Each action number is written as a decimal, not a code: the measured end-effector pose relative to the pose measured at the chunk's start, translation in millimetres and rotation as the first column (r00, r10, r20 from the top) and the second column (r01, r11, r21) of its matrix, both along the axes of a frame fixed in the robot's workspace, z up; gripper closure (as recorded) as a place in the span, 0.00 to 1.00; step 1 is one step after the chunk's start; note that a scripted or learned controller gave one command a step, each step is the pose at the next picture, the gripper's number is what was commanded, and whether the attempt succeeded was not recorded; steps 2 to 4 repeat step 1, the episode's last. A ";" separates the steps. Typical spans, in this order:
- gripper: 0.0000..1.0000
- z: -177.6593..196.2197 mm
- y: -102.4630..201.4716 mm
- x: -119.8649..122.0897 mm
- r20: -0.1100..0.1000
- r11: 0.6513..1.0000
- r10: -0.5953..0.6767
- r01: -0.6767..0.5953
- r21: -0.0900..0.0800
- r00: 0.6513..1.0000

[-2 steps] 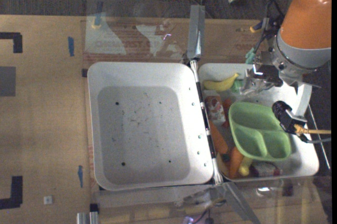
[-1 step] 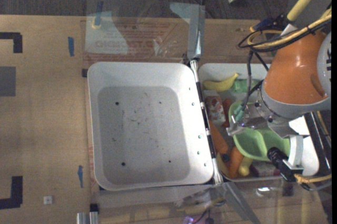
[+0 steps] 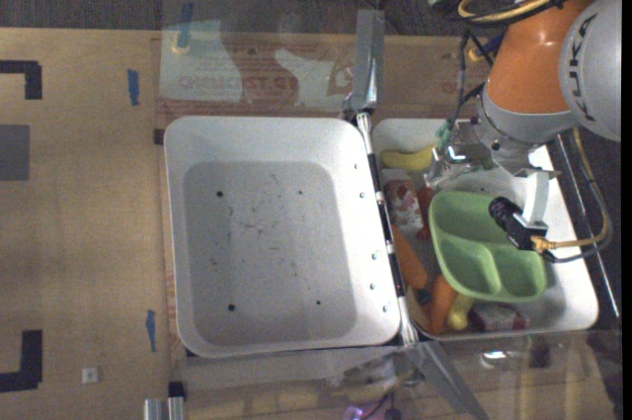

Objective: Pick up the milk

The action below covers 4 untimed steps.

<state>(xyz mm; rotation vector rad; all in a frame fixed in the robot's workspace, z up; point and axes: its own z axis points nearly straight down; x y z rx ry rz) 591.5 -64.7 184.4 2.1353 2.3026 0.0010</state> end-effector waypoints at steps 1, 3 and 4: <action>1.00 0.6 7.3 44.7 0.000 0.999 0.033 -0.033 0.001 0.999; 1.00 0.6 7.3 44.7 0.000 0.999 0.033 -0.033 0.001 0.999; 1.00 0.6 7.3 44.7 0.000 0.999 0.033 -0.033 0.001 0.999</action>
